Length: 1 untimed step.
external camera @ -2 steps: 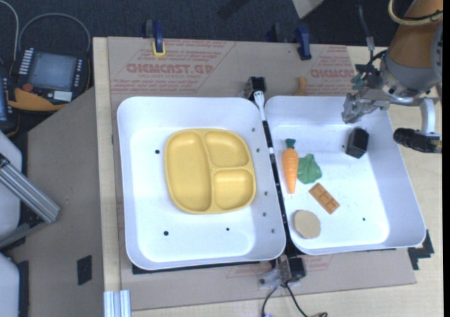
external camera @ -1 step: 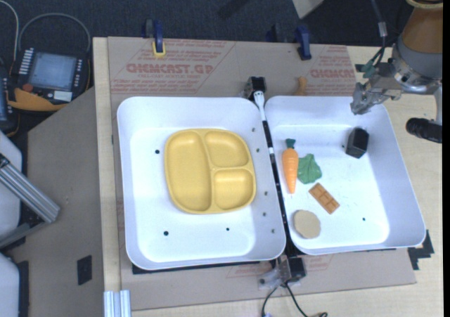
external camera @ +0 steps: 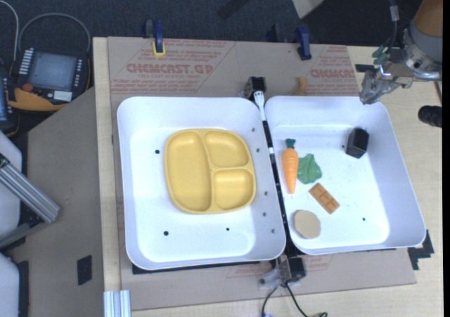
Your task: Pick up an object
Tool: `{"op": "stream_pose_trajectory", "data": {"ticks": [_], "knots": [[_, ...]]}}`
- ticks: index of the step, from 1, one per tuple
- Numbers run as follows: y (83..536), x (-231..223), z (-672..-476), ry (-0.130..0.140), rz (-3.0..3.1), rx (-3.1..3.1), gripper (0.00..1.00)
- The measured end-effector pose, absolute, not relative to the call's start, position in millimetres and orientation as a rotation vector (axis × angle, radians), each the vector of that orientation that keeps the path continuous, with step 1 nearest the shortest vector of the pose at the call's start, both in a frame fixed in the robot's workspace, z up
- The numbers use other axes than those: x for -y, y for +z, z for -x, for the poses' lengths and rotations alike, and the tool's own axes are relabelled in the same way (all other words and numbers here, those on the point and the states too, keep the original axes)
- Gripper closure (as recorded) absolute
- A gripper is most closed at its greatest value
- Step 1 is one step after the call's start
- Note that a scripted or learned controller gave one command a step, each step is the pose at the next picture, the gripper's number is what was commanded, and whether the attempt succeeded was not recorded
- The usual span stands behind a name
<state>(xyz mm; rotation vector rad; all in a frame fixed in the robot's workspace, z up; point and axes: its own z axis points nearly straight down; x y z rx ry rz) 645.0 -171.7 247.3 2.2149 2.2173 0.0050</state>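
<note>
left bin (external camera: pixel 140 231): yellow divided plate (external camera: pixel 209 169) | right bin (external camera: pixel 394 189): carrot (external camera: pixel 290 166), black block (external camera: pixel 357 143) below-left of my gripper (external camera: pixel 370 94) | gripper over bin's far rim, nothing held, finger gap: cannot tell

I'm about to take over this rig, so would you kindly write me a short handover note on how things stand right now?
Gripper: above the far right corner of the right bin, with nothing seen in it; whether it is open or shut cannot be told.
Right bin: black block, toy carrot, green leafy piece, brown cracker, round tan cookie.
Left bin: yellow divided plate.
Done: nothing picked yet.
Left: grasp and lift one object; the black block lies nearest the gripper.
</note>
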Motion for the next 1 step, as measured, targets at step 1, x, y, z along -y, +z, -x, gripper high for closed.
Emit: {"op": "stream_pose_trajectory", "data": {"ticks": [1], "knots": [[248.0, 108.1, -636.7, 0.002, -2.216, -2.231, 1.00]]}}
